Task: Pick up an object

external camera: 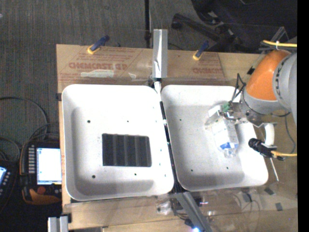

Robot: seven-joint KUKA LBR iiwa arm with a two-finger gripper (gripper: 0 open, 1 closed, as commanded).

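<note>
Orange wrist band [268, 76] sits highest, closest to the lens; arm is reaching in over the right bin [193, 173]. Gripper [231, 114] is low over the bin's right half, at the upper end of a clear plastic item with blue print [229, 144]. Can't tell the finger state: clear plastic and the wrist mass blur together there, so no confirmed grasp.

Object lies along the bin floor, running from just under the gripper down toward the bin's near-right corner. Looks thin, glossy and floppy, so likely slippery.

My read for this step: get centred across the narrow width, go right to the floor before closing, then lift slow and straight.

Left bin [77, 110] holds a dark ribbed rectangular block [126, 150], well apart and untouched.
</note>
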